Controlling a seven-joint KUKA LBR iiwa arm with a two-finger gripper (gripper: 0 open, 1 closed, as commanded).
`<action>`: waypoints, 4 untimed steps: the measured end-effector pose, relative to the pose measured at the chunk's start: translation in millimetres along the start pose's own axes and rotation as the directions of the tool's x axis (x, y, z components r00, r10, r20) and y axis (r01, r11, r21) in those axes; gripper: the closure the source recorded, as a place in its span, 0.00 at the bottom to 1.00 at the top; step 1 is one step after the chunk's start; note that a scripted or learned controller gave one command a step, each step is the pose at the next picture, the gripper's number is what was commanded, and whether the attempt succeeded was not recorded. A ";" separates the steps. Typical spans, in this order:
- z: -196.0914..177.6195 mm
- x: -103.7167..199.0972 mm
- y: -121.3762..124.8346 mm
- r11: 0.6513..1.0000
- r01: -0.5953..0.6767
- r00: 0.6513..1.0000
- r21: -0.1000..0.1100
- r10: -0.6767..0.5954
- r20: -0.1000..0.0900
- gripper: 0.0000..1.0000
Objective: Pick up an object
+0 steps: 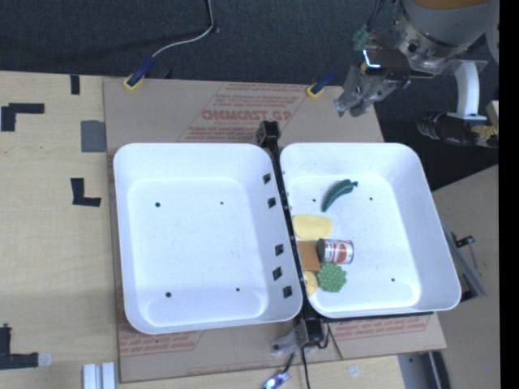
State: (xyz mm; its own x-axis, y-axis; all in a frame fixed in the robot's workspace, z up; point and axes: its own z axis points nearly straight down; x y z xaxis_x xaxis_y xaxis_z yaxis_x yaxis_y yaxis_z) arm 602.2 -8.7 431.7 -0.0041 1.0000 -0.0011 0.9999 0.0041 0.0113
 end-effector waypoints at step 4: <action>39.5 107.8 -33.6 1.000 0.003 1.000 0.028 -0.003 0.000 1.00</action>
State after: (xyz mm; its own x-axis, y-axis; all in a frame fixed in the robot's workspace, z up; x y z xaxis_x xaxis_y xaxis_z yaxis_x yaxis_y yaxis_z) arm 568.6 98.9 391.8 -0.0073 1.0000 -0.0014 0.9998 0.0073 -0.0164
